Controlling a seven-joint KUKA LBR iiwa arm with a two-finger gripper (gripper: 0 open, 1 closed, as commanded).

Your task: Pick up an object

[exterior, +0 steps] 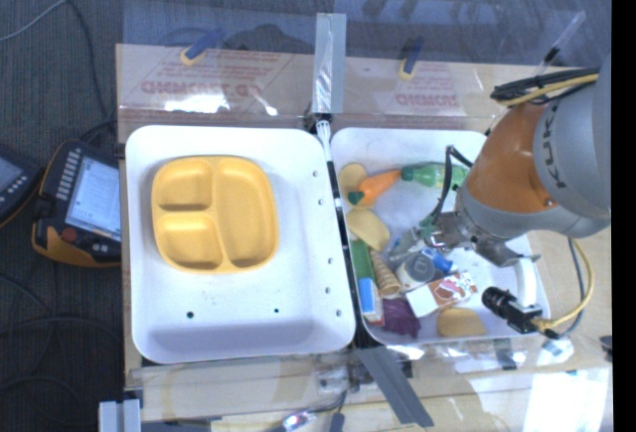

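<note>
Camera view: two shallow white bins are seen side by side on the desk (139, 82), w/ clear plastic sheeting around them. The left bin (238, 321) is occupied by a yellow divided plate (214, 214), three compartments, lying flat near the bin's upper left part. The right bin (517, 341) is crowded w/ small objs. Near its top edge a carrot-like orange toy (376, 186) is laid at a slant, and just beside it, to the right, a green bottle (429, 176) is lying on its side. Below those a pale yellow rounded piece (366, 227) is seen close to the bin's left wall. Further down, a blue item (368, 301) is placed along that wall, w/ a dark purple obj (399, 318) just beside it at the bottom. A red-and-white packet (447, 293) is seen near the middle, and a tan bun-like piece (461, 323) just below it.

The arm (556, 152) is reached in from the right, orange band above the wrist, over the right bin's right half. The tool (429, 251) is lowered among the clutter at the bin's centre, approx. between the pale yellow piece and the packet. Whether its grip is spread or pressed together cannot be told; too much is hidden by the wrist. A pendant w/ screen (84, 207) is left on the floor, beside the desk's left edge.
</note>
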